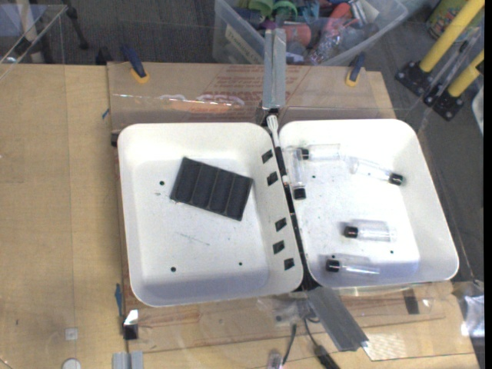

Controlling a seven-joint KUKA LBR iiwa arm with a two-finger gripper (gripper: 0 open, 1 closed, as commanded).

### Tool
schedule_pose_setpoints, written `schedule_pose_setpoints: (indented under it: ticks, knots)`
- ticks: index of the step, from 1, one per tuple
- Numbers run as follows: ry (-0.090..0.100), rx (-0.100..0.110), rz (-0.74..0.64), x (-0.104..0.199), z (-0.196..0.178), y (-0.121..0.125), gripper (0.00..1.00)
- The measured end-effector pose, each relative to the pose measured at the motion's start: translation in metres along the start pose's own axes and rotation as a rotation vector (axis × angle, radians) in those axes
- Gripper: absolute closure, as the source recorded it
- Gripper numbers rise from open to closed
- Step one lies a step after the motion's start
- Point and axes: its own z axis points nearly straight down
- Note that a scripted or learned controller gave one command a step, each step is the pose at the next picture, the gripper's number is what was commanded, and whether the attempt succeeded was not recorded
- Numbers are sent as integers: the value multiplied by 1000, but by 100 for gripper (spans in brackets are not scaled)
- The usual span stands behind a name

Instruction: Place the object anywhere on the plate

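A dark grey ribbed rectangular plate [211, 188] lies flat in the left bin [146, 275], a little tilted, toward the bin's upper middle. In the right bin [430, 260] lie several clear plastic vials with black caps. One vial [319, 154] is near the back, and another [378, 173] is to its right with its cap pointing toward the right wall. A third vial [367, 231] lies mid-bin. One more vial [350, 266] rests near the front wall, and a small one [293, 181] lies along the divider.
Black tabs [277, 206] line the divider between the bins. A grey metal bar [274, 68] stands behind the bins. A clear tote of colourful toys [307, 10] sits at the back, with yellow and black gear [450, 41] to its right. Cables and tape [338, 325] run along the front edge.
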Motion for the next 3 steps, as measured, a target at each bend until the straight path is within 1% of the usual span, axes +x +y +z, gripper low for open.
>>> schedule_pose_setpoints:
  ticks: [1, 2, 3]
  knots:
    - [-1, 1, 0, 0, 0, 0, 0]
    - [0, -1, -7, 2, -10, -1, 100]
    - [-1, -1, -6, 2, -9, -1, 0]
